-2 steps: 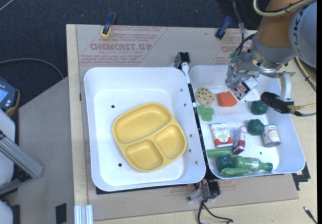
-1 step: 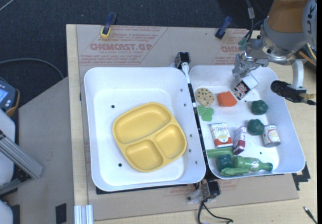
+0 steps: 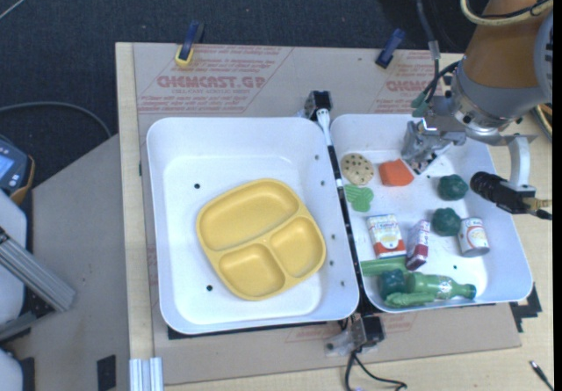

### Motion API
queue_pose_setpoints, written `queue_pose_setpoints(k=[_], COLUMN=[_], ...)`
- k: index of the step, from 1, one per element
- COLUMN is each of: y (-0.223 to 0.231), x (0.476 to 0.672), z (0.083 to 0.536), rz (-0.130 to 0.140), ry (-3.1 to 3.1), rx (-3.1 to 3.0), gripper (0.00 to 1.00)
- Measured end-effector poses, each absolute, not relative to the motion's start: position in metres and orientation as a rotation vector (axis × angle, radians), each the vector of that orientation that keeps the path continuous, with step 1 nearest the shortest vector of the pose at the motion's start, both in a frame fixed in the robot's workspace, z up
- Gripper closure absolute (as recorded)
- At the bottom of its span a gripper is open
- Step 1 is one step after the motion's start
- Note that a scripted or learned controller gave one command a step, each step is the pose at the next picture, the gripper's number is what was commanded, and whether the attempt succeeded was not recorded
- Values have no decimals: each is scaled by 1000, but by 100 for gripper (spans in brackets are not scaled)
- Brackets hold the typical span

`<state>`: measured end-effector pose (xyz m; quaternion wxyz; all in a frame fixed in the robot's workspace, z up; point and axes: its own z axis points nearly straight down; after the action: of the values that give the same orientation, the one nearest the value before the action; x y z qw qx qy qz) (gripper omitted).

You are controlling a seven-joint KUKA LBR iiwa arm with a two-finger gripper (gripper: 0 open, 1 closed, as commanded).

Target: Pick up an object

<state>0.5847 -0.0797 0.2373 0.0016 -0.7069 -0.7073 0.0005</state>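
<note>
Orange piece (image 3: 397, 173), a small flat wedge, lies on the floor of the right bin, in its upper left part. It is just below and left of the gripper (image 3: 420, 155) and is not held. From this slant it cannot be told whether the gripper is open or closed.

A cardboard sheet (image 3: 228, 82) printed in red lies under both bins. The left bin (image 3: 176, 152) takes up the middle of the frame and holds a yellow divided plate (image 3: 261, 238) with three compartments, lying flat and turned a little. The right bin (image 3: 505, 249) sits against it on the right. The arm (image 3: 505, 38) comes in from the upper right and hangs over that bin's upper part.

Along the right bin's lower edge a green bottle (image 3: 435, 290) lies on its side. A dark green lump (image 3: 392, 279) is at its left end, with a green stick-like piece (image 3: 380, 265) just above. Higher up are a red-and-white carton (image 3: 385, 235), a small dark red bottle (image 3: 418, 245) just beside it on the right, and a silver can (image 3: 474, 236) near the right wall. A lower green ball (image 3: 445, 220) sits left of the can, and an upper green ball (image 3: 453, 187) lies above it. A round cookie (image 3: 356, 168) lies left of the orange piece, with a light green piece (image 3: 358, 198) below the cookie.
</note>
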Motion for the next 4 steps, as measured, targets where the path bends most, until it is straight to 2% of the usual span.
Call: queue_pose_setpoints(k=[1, 2, 3, 4], y=[-68, -54, -59, -57], x=[537, 504, 510, 511], z=[240, 213, 233, 217], rz=[4, 6, -2, 3], ry=[-2217, -2216, -2222, -2219], rx=[-2220, -2218, -2224, -2220], gripper=[100, 100, 100, 100])
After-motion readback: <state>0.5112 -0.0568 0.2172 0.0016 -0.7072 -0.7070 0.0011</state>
